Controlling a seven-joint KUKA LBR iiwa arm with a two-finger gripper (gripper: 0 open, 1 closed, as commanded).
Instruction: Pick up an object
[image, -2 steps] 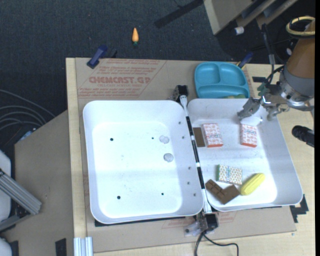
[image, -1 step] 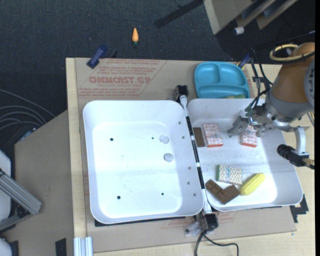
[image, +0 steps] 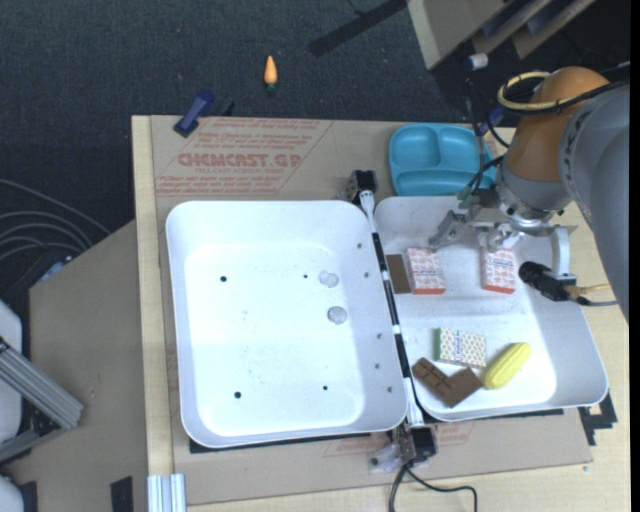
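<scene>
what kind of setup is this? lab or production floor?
Most likely a research lab's robot bin-picking station, not production. Two shallow white bins sit on a board-covered bench, small toy-like items such as a yellow corn cob lie in the right bin, and loose cables trail on carpet.

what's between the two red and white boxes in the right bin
Bare white bin floor in the camera view: the left box and right box lie apart; the gripper hangs above that gap.
</scene>
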